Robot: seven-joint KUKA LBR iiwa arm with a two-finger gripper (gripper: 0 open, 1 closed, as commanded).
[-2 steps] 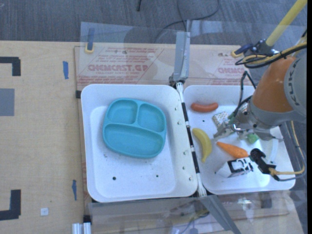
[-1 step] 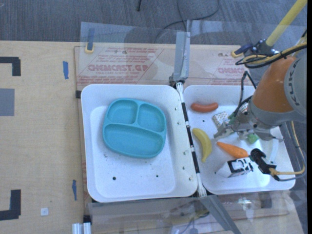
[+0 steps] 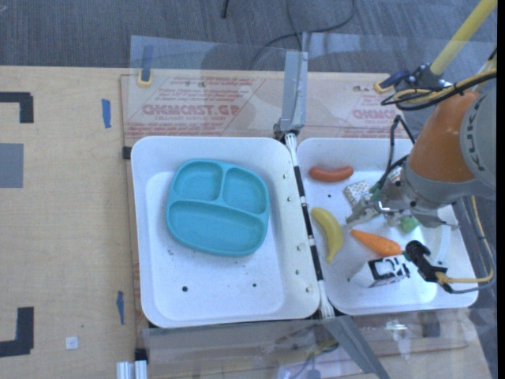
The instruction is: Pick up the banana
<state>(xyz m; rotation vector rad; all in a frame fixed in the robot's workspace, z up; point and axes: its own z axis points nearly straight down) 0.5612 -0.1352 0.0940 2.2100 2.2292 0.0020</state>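
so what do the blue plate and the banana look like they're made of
The blue plate looks like moulded plastic: one even turquoise colour, soft rounded dividers, a dull sheen. The banana is probably a plastic toy: uniform yellow, smooth, no bruising or stem detail, though the view is too coarse to be sure.

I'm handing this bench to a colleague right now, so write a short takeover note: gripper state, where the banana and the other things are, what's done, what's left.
Gripper: low in the right bin, beside the carrot; whether it is open or shut cannot be told, and nothing is visibly held.
Banana: lying in the right bin near its left wall, apart from the gripper.
Other things: sausage at the bin's far side, carrot right of the banana, black-and-white object near the front. Blue divided plate sits in the left bin.
Done: no pick yet.
Left: move over the banana, grasp it, lift.
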